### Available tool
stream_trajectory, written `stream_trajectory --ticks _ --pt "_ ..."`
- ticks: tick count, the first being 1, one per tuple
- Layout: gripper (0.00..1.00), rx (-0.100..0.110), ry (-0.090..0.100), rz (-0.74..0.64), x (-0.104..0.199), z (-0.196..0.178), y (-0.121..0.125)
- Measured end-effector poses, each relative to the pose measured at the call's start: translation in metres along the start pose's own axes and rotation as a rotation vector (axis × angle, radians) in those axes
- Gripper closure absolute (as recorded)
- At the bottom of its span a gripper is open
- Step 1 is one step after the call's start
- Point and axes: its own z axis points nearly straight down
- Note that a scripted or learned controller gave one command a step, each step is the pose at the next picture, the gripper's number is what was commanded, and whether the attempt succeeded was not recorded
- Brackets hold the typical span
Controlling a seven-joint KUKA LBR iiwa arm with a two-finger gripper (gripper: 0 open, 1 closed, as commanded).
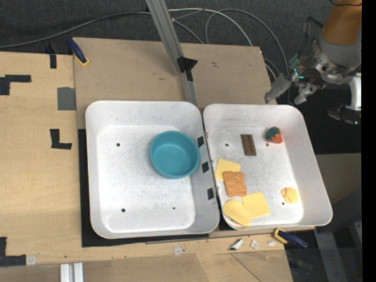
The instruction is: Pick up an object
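In the right bin (305, 157) lie a brown bar (248, 144), a small red and green piece (274, 135), several yellow slices (247, 207), an orange-brown toast-like piece (235, 184) and a small yellow lump (289, 195). A blue bowl (174, 153) sits in the left bin (111, 175). My gripper (291, 90) hangs above the bench just beyond the right bin's far right corner, its two fingers spread with nothing between them.
A grey metal pole (170, 34) slants down to the gap between the bins at the back. Black cables (235, 22) run across the dark floor behind the bench. Yellow and blue clamps (79, 53) sit at the board's corners.
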Motion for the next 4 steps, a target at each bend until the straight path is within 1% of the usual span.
stream_trajectory --ticks 1,2,3,4 --pt "0.0 0.001 0.0 0.0 0.0 0.0 0.0" --pt "0.0 0.005 0.0 0.001 0.0 0.044 0.001" --pt "0.0 0.006 0.0 0.002 -0.007 0.091 -0.002" --pt "0.0 0.005 0.001 0.0 0.0 0.149 0.005"
